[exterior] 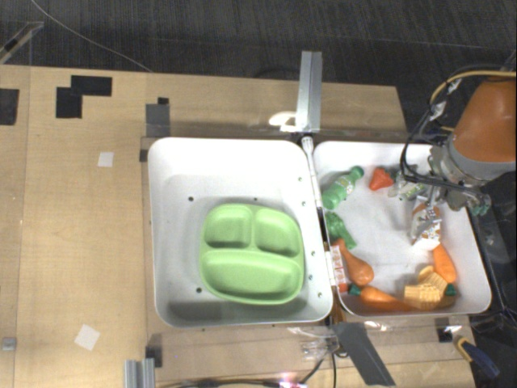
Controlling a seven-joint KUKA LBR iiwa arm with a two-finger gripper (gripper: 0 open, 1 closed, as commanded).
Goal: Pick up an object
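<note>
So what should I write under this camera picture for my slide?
Robot arm lowers its pincer into the right bin of toy food, while a green divided plate sits in the left bin.

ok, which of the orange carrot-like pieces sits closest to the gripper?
The small red-orange piece at the right bin's top, beside the green bottle; the other orange ones lie along the bottom edge.

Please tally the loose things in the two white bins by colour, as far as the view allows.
Green: 3: moulded plastic divided tray, plastic bottle, small leafy toy.
Orange or red: 4: small red toy, three orange carrot-shaped toys.
Yellow: 1: ridged corn-like toy.
Total: 8.
</note>
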